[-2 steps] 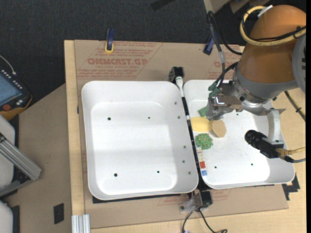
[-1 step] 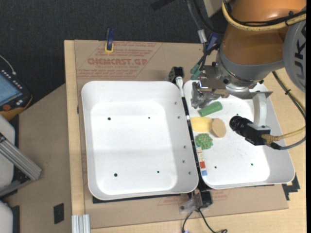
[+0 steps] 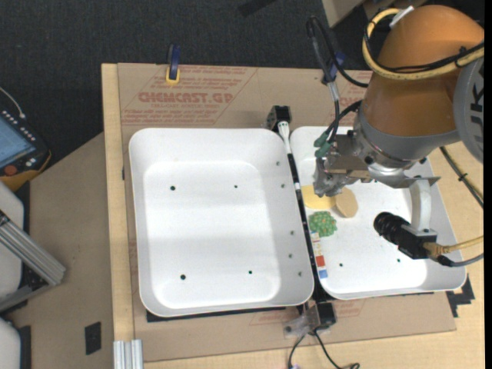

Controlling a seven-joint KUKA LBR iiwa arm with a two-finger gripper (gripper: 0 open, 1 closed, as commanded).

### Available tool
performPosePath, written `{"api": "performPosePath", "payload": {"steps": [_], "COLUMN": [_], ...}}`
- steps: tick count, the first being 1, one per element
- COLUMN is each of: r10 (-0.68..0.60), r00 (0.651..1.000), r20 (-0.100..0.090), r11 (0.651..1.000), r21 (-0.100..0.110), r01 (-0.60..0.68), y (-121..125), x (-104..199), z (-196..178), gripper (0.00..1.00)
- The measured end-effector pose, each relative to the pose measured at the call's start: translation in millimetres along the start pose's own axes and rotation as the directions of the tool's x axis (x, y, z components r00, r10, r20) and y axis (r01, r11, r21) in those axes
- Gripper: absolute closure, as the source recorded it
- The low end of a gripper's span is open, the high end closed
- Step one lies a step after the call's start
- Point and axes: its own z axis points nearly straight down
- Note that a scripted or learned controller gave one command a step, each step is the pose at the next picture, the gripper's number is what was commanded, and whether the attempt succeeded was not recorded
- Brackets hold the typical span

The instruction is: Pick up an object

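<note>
Camera view, overhead at a slant.

Item 1: left bin [image 3: 211, 221], white, shallow, dark dots on floor, nothing else seen inside.

Item 2: right bin [image 3: 369, 275], white, touching left bin along a black centre strip w/ clamps at top and bottom. Holds the objs below, all bunched at its left side.

Item 3: yellow flat piece [image 3: 314, 199], against right bin's left wall, partly under the gripper.

Item 4: tan rounded obj [image 3: 347, 204], just beside yellow piece on its right, directly below gripper.

Item 5: green nubbly ball [image 3: 323, 223], just below yellow piece, touching or nearly so.

Item 6: small red and blue bits [image 3: 320, 266], by left wall, lower down, too small to ID.

Item 7: black cylindrical part [image 3: 400, 235] w/ cable, over right bin's right half; looks rig-mounted, not loose.

Item 8: arm, grey w/ orange band [image 3: 419, 52], enters from right, wrist over right bin's upper part.

Item 9: gripper [image 3: 330, 187], pointing down over yellow piece and tan obj. Opening and any hold: cannot tell, wrist body blocks it.

Item 10: cardboard sheet [image 3: 184, 91] under both bins, red print, blue clip at top edge.
</note>
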Motion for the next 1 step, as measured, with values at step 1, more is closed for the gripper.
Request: {"api": "performPosePath", "payload": {"steps": [1], "r10": [0.0], "r00": [1.0], "r20": [-0.001], "r11": [1.0], "r21": [-0.001], "r01": [0.0], "y": [-21.6], "x": [-53.4], "z": [32.7], "gripper": [1.0]}}
